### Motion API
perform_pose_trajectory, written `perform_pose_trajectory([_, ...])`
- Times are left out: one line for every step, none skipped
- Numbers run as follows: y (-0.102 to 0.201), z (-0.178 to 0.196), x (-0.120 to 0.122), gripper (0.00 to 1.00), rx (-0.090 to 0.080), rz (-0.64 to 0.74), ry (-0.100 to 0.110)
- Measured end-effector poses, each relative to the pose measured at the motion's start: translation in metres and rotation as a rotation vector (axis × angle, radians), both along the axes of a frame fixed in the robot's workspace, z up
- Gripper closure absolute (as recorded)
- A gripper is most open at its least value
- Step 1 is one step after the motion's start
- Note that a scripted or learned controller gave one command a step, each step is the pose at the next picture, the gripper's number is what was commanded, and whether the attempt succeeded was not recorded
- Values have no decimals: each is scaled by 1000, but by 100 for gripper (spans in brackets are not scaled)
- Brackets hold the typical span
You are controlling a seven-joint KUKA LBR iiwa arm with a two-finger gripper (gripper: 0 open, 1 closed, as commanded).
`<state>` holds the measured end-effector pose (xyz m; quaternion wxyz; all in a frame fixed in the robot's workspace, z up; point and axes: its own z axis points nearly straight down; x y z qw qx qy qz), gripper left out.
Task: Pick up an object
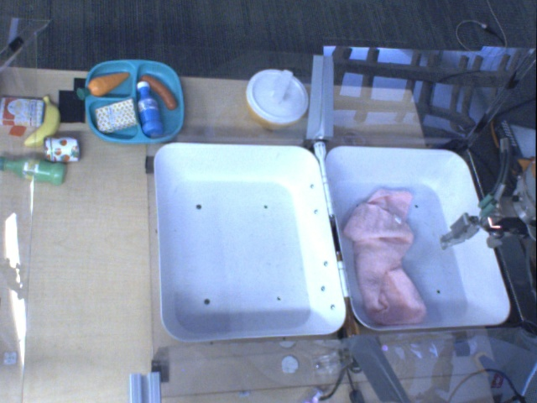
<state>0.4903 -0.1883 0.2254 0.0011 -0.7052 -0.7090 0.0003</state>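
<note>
Camera view: pink cloth [384,254] lies in the right bin [470,179], apart from the claw [457,232], whose grip state I cannot tell.

One fixed camera watches my bench from above, tilted so that the far floor fills the 12 o'clock edge and the near bench edge lies at 6 o'clock. It stands far enough back to take in both bins whole: the left bin [239,242] sits at centre, the right bin [436,183] toward 3 o'clock. The bench top [84,267] runs out to 9 o'clock, with a blue tray [172,99] at 11 o'clock. I reach in from 3 o'clock.
</note>
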Motion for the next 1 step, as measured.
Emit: perform_pose_trajectory([65, -132, 20, 0, -2, 15, -8])
